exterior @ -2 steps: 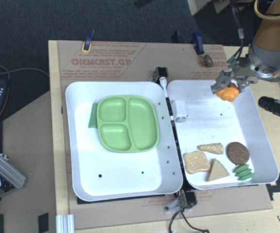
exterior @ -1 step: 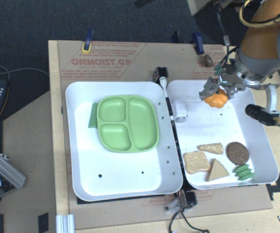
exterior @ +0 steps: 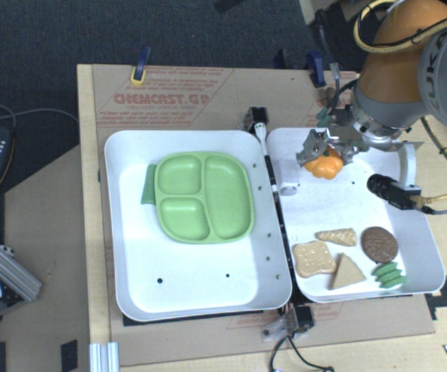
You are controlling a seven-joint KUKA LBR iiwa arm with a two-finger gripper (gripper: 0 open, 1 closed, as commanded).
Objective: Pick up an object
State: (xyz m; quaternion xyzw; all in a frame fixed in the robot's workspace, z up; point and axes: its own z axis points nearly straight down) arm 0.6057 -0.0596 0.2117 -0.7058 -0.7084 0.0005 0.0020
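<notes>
My gripper (exterior: 328, 155) hangs over the back left part of the right bin (exterior: 424, 231). A small orange food piece (exterior: 327, 167) sits between its metal fingers (exterior: 310, 149), which are shut on its top. In the front part of the same bin lie a toast slice (exterior: 314, 258), a pale cracker (exterior: 337, 237), a tan wedge (exterior: 348, 272), a round brown cookie (exterior: 379, 244) and a green bean pod (exterior: 389, 274).
A green divided plate (exterior: 204, 196) lies in the left bin (exterior: 122, 231). A black cylinder with a cable (exterior: 390, 191) hangs from the arm over the right bin's far side. A raised divider (exterior: 272, 192) runs between the bins.
</notes>
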